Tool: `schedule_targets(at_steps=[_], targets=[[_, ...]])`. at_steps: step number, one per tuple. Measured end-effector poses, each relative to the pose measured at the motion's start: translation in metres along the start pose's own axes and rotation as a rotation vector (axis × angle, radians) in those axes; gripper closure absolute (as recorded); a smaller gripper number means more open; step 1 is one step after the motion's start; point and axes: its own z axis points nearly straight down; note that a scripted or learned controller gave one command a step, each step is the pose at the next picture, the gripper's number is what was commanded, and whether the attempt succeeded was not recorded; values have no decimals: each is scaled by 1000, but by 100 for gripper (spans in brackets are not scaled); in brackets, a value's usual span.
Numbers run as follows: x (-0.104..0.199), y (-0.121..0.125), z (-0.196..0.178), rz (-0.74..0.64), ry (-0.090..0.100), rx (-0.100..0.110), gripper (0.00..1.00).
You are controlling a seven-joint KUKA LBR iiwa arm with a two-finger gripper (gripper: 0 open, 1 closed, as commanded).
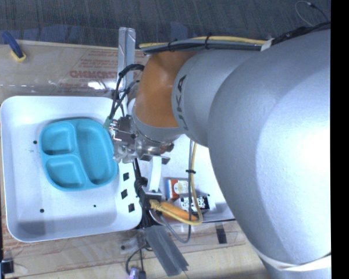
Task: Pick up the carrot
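Orange carrot point(173, 213) lying slantwise by near rim of right bin point(212, 205), hemmed by small printed box point(185, 195) just behind, gripper point(144, 186) above its left end, grip cannot tell, left bin point(17, 156) holding blue divided tray point(78, 154).

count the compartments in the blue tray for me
3. The blue tray sits in the left bin: one small compartment at its upper left, one small at its lower left, one long down its right side. The arm hides none of it.
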Motion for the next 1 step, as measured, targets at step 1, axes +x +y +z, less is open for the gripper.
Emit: schedule_targets(at_steps=[1], targets=[[-3,0,6,-78,2,-5,100]])
